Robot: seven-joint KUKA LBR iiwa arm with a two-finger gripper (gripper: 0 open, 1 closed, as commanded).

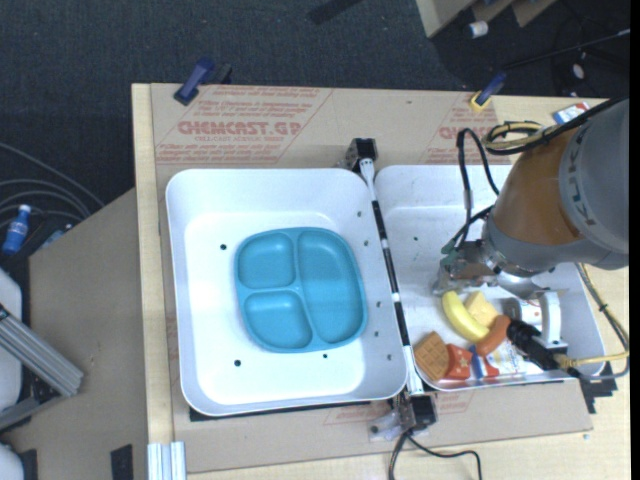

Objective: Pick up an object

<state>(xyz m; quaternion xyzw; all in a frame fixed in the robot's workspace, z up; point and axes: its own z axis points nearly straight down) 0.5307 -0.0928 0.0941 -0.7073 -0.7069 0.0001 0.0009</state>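
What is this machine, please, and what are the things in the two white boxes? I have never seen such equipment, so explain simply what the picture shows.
The picture comes from one camera fixed above a bench, looking down at a slant. The big grey shape with an orange band is a robot arm that reaches in from the picture's right. At its end is a two-finger gripper, a kind of hand for picking things up. It sits low over the right shallow white bin; its fingers are too hidden to judge, and I see nothing held.

Near the gripper in that bin lies a small pile of toy food: a yellow plastic banana, a round brown waffle-like cookie, and some red and orange pieces I cannot name surely.

The left shallow white bin holds a blue plastic plate with three compartments.
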